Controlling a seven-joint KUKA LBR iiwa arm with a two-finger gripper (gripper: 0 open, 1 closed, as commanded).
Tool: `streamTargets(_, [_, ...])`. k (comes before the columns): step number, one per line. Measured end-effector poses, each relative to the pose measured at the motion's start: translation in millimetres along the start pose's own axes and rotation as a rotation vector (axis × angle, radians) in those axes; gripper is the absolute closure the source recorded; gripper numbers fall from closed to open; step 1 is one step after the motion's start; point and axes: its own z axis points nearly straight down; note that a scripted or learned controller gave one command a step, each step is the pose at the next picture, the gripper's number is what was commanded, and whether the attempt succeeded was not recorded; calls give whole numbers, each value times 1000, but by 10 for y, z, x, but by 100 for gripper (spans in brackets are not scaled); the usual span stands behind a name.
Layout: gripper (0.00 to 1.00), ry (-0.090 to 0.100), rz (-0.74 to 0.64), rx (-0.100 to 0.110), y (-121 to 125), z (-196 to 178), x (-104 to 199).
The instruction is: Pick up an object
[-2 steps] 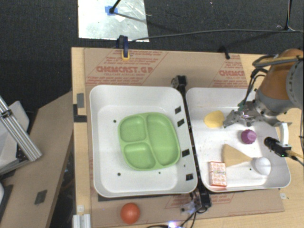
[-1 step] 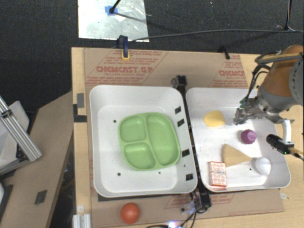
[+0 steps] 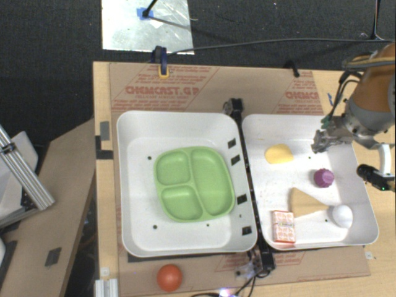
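The pincer [image 3: 319,142] is hanging over the upper right part of the right-hand shallow white bin [image 3: 365,197], at the end of the grey arm with its orange band [image 3: 374,82]. Whether it is spread or pressed together I cannot tell from this slant (the dark tip is too small and blurred), and nothing is showing between its tips.

Nearest to it, just to the left and a little lower, the soft-looking rounded yellow lump [image 3: 279,154] is lying on the bin floor. It is probably light and somewhat yielding, so a grip across its shorter width would likely be holding best.

Below the pincer, the small purple knobbly ball [image 3: 323,178] is sitting apart from the rest; being round, it may be rolling away under a glancing touch, so a centred pinch is called for.

Further down, the white round ball [image 3: 341,215] is resting against the flat tan wedge-shaped piece [image 3: 304,203], which is lying too flat to pinch easily. The small red-and-white printed carton [image 3: 283,226] is lying near the bin's front edge, stiff and light by its look.

In the left bin [image 3: 133,166] the green sectioned plastic tray [image 3: 193,183] is sitting, and an orange ball [image 3: 169,277] is resting on the desk [image 3: 111,271].
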Motion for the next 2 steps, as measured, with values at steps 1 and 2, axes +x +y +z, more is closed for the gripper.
streamTargets(1, [100,0,-1,-2,-49,-611,32])
streamTargets(2, [100,-1,-2,-2,-26,-1160,27])
